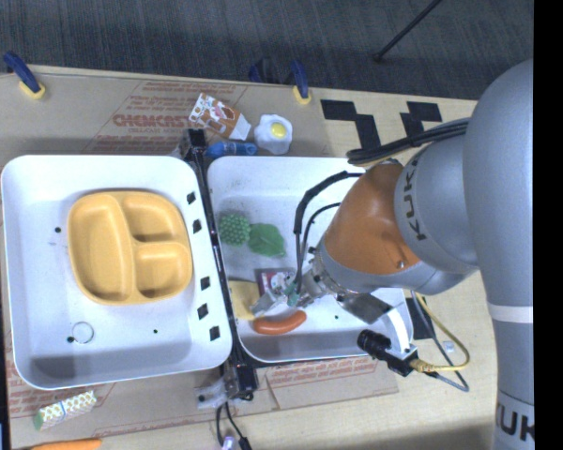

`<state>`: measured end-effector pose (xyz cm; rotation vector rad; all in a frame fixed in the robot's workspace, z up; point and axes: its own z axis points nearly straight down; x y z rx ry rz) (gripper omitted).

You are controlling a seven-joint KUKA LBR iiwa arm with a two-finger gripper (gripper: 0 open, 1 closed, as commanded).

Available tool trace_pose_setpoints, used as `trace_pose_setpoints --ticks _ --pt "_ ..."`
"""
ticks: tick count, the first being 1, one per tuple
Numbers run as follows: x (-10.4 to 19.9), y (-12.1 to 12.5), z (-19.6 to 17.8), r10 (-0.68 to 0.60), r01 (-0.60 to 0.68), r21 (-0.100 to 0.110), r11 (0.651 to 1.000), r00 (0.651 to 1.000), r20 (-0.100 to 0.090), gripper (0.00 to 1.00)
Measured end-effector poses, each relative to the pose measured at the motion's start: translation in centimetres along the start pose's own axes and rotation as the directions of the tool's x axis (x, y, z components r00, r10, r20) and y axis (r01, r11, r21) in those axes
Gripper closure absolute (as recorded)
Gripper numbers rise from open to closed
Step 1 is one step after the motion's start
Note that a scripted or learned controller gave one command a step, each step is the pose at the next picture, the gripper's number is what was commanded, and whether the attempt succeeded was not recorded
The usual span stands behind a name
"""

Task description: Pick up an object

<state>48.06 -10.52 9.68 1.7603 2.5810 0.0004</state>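
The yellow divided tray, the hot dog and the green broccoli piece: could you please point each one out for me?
yellow divided tray (101, 242): camera view, on its large left compartment.
hot dog (280, 322): camera view, on its middle.
green broccoli piece (233, 227): camera view, on its bumpy top.

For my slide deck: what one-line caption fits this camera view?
KUKA arm's gripper low in the right bin over a hot dog; yellow tray in the left bin.
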Motion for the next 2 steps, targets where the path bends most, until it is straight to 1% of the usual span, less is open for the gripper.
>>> trace_pose_setpoints --ticks 2 --pt "0.01 0.00 0.00 0.000 0.000 0.000 1.000 1.000 0.000 0.00"
